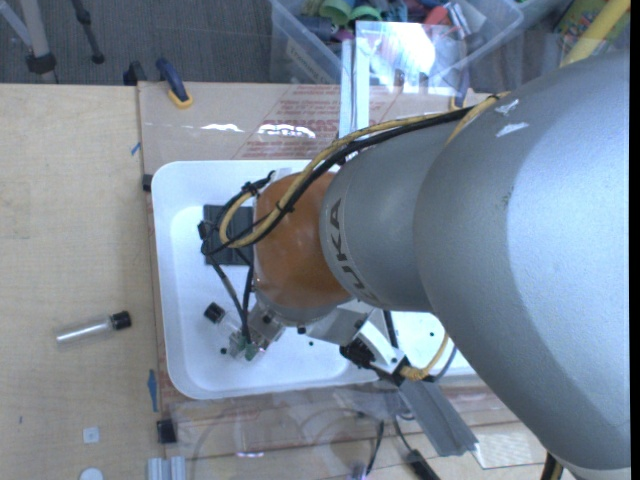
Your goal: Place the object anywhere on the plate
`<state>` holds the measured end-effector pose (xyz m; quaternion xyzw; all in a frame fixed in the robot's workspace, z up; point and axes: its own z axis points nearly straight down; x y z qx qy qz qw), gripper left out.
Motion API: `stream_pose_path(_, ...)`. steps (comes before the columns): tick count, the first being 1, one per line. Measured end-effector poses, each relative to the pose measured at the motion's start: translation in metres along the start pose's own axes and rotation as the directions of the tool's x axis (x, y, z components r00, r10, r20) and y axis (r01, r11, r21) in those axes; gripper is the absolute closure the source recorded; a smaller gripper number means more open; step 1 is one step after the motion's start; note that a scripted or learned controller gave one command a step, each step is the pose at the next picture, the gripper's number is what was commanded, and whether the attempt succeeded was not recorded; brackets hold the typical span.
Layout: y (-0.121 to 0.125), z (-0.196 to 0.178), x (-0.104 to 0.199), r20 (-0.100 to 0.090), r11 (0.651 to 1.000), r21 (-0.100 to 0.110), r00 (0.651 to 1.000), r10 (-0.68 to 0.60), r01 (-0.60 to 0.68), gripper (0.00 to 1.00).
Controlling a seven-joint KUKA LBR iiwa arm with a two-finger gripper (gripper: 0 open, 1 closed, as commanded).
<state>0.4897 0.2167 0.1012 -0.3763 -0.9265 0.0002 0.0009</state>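
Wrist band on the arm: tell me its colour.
Orange, on the wrist band, seen in the camera view.

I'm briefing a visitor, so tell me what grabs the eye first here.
The huge grey arm fills the right side, its orange band hanging over the white bin. On the wooden bench to the left lies a small clear tube with a black cap, and a box of colourful clutter sits at the top.

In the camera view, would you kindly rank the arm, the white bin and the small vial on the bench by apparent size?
1. Arm: largest, though nearness to the camera inflates it.
2. White bin: partly covered by the arm.
3. Vial: smallest.
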Motion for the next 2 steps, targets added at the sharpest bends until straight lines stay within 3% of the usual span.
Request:
stream_pose_path(1,-0.023,-0.065,-0.008,0.002,0.932,-0.002,0.932,-0.362,0.362,1.0)
stream_pose_path(2,0.0,0.01,0.012,0.007,0.639,-0.002,0.639,-0.769,0.769,1.0)
